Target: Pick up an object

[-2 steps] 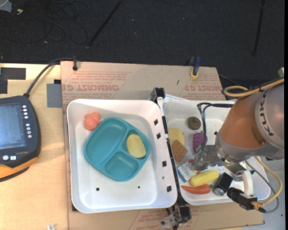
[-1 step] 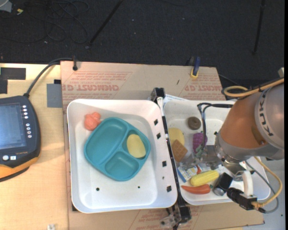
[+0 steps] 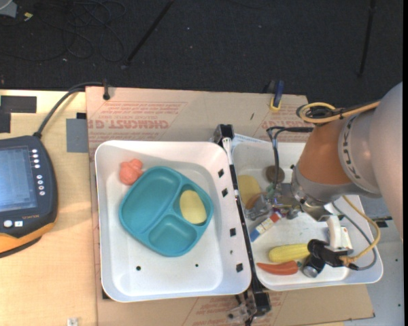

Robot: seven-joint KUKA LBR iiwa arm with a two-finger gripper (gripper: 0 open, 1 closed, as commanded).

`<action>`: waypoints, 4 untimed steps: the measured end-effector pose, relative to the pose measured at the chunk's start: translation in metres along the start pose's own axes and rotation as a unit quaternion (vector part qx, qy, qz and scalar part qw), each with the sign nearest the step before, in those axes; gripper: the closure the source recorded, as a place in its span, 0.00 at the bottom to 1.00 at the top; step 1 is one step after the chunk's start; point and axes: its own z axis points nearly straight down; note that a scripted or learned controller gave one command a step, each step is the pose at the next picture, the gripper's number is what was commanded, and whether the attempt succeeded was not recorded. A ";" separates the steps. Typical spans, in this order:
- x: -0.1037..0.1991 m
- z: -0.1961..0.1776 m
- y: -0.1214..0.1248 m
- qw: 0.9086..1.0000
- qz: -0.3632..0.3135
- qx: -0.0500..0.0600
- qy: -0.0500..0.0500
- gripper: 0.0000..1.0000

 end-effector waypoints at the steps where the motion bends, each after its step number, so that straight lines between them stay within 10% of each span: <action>1: -0.001 -0.011 -0.003 1.000 0.001 0.003 0.001 1.00; 2: -0.003 -0.002 -0.085 1.000 0.002 0.002 0.001 1.00; 3: -0.003 -0.001 -0.082 1.000 0.002 0.002 0.001 0.00; 4: -0.003 -0.012 -0.082 1.000 0.004 0.001 0.001 1.00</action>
